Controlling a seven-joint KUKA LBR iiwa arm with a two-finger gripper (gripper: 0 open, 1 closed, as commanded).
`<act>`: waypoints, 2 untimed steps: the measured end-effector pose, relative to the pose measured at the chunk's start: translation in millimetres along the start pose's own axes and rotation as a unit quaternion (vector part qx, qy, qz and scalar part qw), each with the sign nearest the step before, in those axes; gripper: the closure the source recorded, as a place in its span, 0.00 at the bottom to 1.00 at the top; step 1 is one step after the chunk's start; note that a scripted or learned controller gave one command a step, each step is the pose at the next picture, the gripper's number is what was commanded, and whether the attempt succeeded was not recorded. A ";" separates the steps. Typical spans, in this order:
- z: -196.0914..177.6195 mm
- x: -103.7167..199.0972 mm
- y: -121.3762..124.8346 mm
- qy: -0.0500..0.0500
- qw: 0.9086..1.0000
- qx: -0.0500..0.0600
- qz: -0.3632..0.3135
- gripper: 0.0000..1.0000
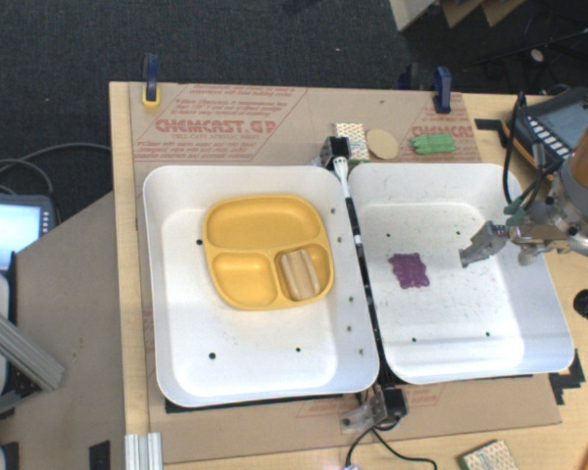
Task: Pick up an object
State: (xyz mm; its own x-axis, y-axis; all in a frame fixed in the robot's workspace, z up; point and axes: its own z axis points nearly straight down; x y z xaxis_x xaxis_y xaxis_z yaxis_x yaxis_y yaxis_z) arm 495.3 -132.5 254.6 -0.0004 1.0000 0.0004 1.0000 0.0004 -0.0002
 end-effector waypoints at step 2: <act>175.1 30.8 54.0 0.000 1.000 0.000 -0.001 0.00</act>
State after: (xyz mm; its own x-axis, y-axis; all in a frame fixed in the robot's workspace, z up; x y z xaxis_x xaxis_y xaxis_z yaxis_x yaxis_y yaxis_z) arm 549.3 -101.6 79.6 -0.0017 1.0000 0.0005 1.0000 0.0017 0.0001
